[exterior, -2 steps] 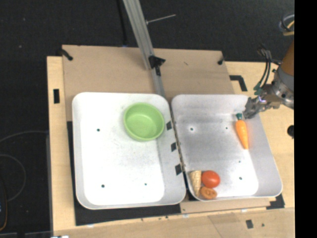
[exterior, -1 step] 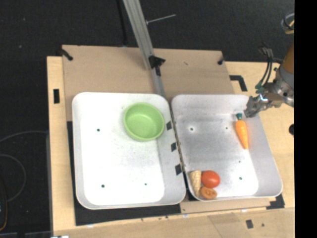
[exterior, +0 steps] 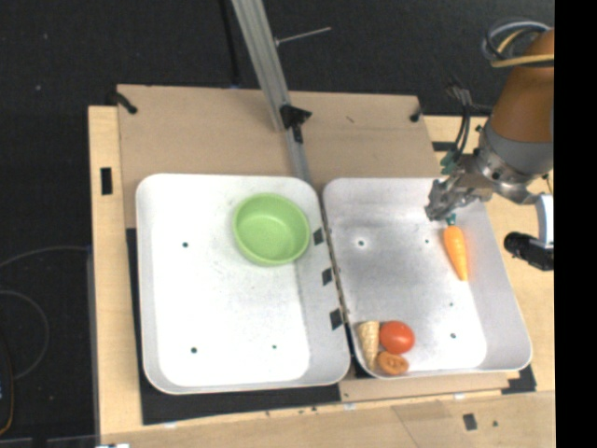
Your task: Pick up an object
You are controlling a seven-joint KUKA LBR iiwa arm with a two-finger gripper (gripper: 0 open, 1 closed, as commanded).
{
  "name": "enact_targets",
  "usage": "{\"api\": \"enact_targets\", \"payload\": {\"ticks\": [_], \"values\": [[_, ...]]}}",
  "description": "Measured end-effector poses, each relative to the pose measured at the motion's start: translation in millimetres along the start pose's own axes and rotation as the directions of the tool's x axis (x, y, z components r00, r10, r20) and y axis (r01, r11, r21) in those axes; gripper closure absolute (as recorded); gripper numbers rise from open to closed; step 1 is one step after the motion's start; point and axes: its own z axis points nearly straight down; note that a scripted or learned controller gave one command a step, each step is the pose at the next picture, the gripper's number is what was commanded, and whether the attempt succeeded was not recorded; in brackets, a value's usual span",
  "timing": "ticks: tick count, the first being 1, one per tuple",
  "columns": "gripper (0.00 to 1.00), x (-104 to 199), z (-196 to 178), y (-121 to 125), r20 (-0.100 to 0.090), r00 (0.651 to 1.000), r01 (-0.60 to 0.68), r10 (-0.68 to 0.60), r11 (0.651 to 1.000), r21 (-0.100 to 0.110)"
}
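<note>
An orange carrot [exterior: 455, 252] with a green tip lies in the right bin [exterior: 401, 269] near its right wall. My gripper [exterior: 446, 203] hangs just above the carrot's upper end, at the bin's top right. At the right bin's front edge sit a red tomato [exterior: 397, 336], a pale ridged piece [exterior: 369, 340] and a small orange-brown item [exterior: 392, 365]. A green bowl [exterior: 271, 230] stands in the left bin [exterior: 224, 343], toward its upper right.
A grey metal pole [exterior: 266, 63] slants from the top of the view down to the gap between the bins. Black clips [exterior: 326, 269] line the divide. Brown board [exterior: 354, 138] lies behind the bins.
</note>
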Motion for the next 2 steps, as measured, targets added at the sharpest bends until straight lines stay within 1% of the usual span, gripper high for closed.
{"api": "enact_targets", "payload": {"ticks": [1,2], "values": [[1.00,52,9,7,-0.002,1.000,0.001,-0.001,1.000,0.001],[1.00,99,-3,18,-0.002,1.000,0.002,-0.002,1.000,-0.002]]}}
